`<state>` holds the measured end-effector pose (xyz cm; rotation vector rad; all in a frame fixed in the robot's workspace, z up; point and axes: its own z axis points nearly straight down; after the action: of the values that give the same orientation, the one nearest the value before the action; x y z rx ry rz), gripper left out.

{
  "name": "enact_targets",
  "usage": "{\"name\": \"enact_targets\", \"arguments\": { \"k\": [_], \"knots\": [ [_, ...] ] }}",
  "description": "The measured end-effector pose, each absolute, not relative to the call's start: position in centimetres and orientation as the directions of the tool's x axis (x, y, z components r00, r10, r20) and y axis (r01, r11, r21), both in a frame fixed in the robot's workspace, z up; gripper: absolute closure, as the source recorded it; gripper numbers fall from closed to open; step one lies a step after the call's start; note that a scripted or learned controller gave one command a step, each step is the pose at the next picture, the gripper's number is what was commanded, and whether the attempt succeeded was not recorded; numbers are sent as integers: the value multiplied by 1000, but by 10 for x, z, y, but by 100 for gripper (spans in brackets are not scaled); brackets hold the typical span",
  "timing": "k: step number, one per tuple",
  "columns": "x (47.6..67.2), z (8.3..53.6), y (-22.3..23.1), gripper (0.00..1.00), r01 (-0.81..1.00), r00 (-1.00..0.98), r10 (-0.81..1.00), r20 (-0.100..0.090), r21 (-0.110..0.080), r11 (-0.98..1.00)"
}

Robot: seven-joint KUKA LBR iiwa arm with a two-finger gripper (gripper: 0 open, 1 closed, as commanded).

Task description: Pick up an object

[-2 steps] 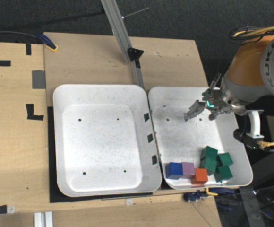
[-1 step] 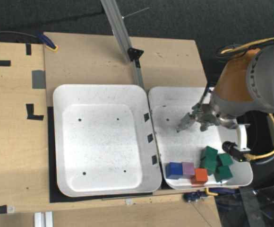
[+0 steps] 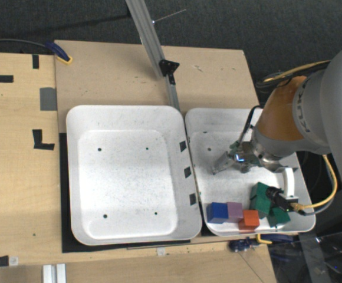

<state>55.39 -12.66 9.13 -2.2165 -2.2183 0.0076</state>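
Blue block, lilac block, orange block, green piece, claw spread unclear

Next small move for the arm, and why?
Probably shift the tool toward the near edge of the right bin. It hangs over bare floor, while the blue block, purple block, orange block and green piece cluster there.
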Motion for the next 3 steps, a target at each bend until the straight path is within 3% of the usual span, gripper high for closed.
{"name": "enact_targets", "arguments": {
  "k": [1, 3],
  "knots": [
    [555, 104, -126, 100, 1000, -2, 1000, 2, -4, 2],
    [539, 215, -131, 100, 1000, -1, 1000, -1, 5, 1]
  ]
}}
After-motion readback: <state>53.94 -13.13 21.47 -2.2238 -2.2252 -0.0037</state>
